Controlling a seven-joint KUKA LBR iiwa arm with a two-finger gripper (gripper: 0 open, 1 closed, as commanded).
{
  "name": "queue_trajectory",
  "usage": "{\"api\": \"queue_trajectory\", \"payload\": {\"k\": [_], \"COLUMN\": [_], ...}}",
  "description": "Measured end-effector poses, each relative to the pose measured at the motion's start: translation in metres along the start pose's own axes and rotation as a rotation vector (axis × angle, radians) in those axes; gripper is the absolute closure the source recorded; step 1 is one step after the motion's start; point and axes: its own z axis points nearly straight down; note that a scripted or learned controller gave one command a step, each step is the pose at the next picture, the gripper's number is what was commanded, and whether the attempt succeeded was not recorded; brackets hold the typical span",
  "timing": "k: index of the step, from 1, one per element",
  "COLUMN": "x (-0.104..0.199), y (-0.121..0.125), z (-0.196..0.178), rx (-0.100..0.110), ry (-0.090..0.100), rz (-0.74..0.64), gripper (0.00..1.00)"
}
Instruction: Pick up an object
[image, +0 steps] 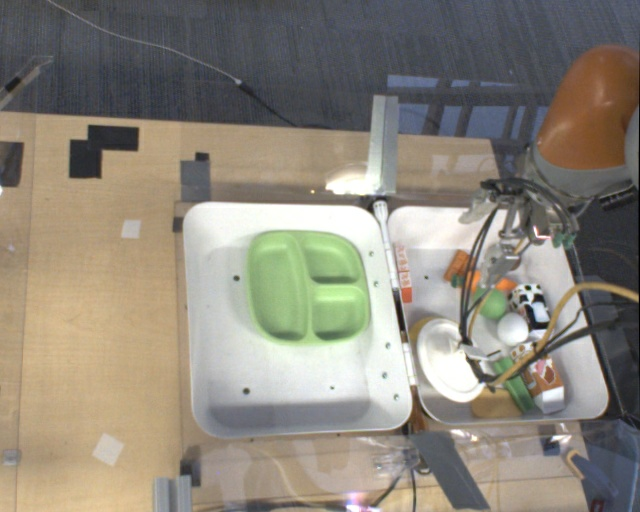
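Camera view, bench from above, landmark = the round white plastic plate (446, 358) at the near left of the right white bin (583, 300).

Nearest: a small brown-and-white box (545, 385) and a green stick-shaped item (518, 391), just right of the plate at the bin's near wall. A tan flat piece (489, 404) peeks out under the plate's near edge.

Right of the plate, a step farther: a white ball (512, 328), touching or almost touching a green rounded object (492, 304) just behind it. A black-and-white patterned toy (531, 301) sits beside those, farther right. An orange small block (457, 266) lies beyond the plate, towards the far wall.

Gripper (508, 250): hanging over the far half of the right bin, beyond and right of the plate, above the green object; black cables loop down past it to the plate. Cannot tell its state, tip blurred by clutter; nothing seen held.

Left of the plate, over the divider: a light green sectioned plastic tray (305, 285) in the left white bin (215, 330).
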Motion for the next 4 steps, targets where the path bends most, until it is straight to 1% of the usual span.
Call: {"api": "queue_trajectory", "payload": {"k": [1, 2, 3, 4], "x": [-0.012, 0.004, 0.02, 0.033], "y": [-0.015, 0.028, 0.01, 0.014], "z": [0.103, 0.113, 0.114, 0.111], "rx": [0.002, 0.002, 0.002, 0.003], "ry": [-0.011, -0.009, -0.009, -0.021], "rz": [0.024, 0.173, 0.079, 0.203], "gripper": [0.0, 0.0, 0.0, 0.0]}}
